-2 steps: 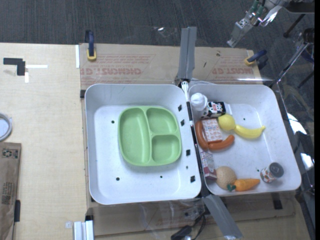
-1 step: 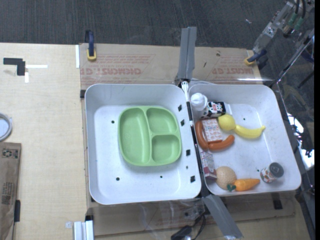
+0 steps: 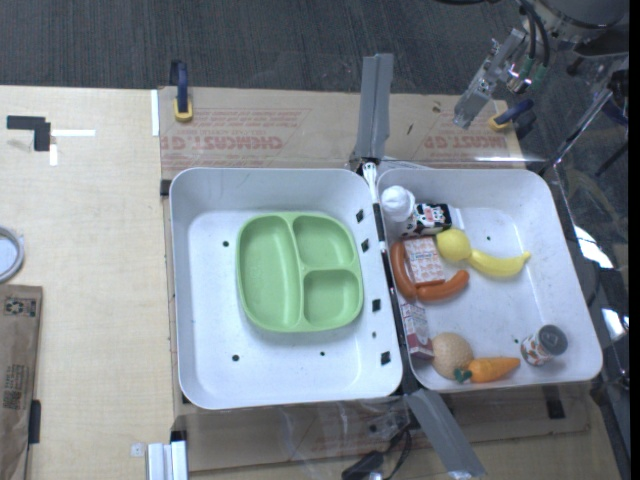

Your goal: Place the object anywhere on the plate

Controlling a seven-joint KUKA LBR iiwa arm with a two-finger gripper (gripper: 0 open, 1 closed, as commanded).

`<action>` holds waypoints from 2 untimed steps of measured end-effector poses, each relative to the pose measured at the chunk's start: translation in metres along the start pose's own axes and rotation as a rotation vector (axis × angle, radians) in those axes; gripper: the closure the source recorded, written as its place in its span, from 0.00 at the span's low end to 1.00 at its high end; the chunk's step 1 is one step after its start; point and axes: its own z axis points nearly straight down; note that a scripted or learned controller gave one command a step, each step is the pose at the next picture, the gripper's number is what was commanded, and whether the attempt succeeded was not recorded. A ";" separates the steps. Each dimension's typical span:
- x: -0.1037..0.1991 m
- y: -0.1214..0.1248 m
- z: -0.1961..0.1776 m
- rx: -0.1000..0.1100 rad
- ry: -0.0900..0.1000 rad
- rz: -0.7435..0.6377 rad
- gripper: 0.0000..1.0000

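Carrot: right bin, lowest in view, farthest from fingers.
Banana: nearer, no target singled out.
Plate: left bin, bare.
Gripper: raised behind bins; finger state unclear.
Risk: crowded items, pinching two.

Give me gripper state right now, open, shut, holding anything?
Gripper: raised above the far edge of the right bin, nothing in it; open or shut cannot be told from the camera view.
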 end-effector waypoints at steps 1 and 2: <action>0.033 0.038 0.167 -0.002 -0.001 -0.356 1.00; 0.020 -0.056 0.104 -0.001 -0.003 -0.386 1.00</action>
